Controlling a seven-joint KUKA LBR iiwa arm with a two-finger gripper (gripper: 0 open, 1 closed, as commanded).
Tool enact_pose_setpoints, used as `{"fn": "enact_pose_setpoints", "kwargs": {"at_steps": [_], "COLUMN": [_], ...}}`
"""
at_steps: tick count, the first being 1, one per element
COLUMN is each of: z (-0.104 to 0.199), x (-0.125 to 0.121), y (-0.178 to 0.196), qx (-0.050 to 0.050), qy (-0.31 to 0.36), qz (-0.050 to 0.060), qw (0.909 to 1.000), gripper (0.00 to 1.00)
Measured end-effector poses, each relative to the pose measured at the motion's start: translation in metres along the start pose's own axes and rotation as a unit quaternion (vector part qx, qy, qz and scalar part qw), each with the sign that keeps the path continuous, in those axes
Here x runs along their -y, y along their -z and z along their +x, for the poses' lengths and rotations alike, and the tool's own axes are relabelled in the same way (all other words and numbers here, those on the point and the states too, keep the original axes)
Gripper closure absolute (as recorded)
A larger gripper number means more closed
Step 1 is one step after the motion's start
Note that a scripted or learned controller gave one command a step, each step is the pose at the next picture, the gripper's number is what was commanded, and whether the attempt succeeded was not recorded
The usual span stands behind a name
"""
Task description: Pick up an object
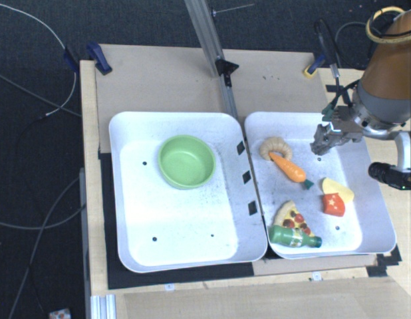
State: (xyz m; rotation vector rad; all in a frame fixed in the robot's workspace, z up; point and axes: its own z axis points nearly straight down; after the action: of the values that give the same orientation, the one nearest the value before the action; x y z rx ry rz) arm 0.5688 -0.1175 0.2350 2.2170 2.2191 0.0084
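The right bin [372,234] holds an orange carrot [288,167] leaning against a beige bread piece [273,145]. A yellow wedge [338,188] and a red piece [333,205] lie near its right side. A pizza slice [290,216] and a green bottle [293,238] lie at its front. My gripper [323,143] hangs over the back of the right bin, to the right of the carrot and above the yellow wedge. Nothing shows between its fingers.
A green bowl [186,161] sits in the left bin [136,244]. A metal pole [207,28] slants up from between the bins. Blue clamps [98,57] grip the board's back corners. Cables lie on the dark floor at the left.
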Motion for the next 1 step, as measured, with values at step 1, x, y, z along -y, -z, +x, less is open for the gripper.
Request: {"fn": "enact_pose_setpoints", "kwargs": {"at_steps": [1], "z": [0.0479], "x": [-0.0196], "y": [-0.0088], "qx": [0.0], "qy": [0.002], "qz": [0.001], "qw": [1.0], "gripper": [1.0]}}
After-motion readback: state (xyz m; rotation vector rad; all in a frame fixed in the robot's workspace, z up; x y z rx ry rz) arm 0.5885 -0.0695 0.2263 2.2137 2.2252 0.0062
